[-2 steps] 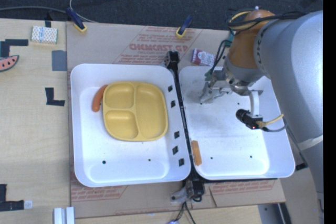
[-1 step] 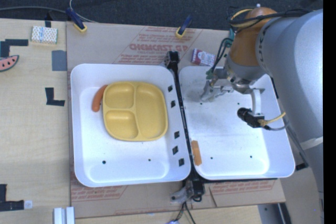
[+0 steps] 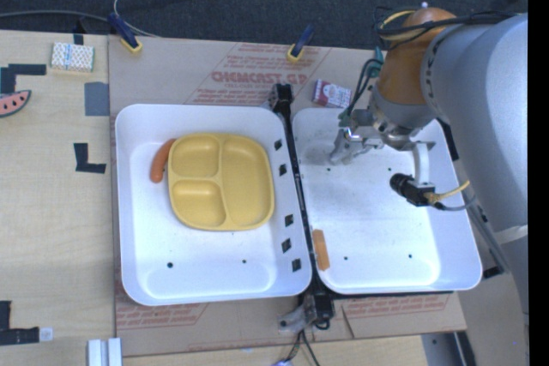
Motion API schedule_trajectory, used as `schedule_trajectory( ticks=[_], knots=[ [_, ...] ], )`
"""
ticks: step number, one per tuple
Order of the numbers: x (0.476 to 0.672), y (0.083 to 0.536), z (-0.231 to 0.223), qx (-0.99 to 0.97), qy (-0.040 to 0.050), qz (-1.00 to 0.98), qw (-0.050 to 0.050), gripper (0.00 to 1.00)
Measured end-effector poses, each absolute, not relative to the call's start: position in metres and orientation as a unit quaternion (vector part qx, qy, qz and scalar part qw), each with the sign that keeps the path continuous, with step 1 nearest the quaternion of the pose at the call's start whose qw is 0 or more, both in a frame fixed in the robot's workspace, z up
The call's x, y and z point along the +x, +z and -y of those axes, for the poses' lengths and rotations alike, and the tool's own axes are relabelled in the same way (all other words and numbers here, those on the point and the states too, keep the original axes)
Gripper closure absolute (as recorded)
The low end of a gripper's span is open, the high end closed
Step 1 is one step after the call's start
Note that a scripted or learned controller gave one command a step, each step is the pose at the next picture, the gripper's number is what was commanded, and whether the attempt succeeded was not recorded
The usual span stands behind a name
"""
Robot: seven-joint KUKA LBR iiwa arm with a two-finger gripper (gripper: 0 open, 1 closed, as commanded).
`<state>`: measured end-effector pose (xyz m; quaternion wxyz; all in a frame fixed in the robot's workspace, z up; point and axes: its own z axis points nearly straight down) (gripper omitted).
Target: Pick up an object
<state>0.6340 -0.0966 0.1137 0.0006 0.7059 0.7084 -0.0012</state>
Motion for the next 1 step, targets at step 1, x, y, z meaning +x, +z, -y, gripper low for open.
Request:
schedule_trajectory(
  ticks=[1],
  knots=[
    [0.6339,0.1228,0.096,0.706,-0.0013,-0.709,0.0,1.0]
  ],
)
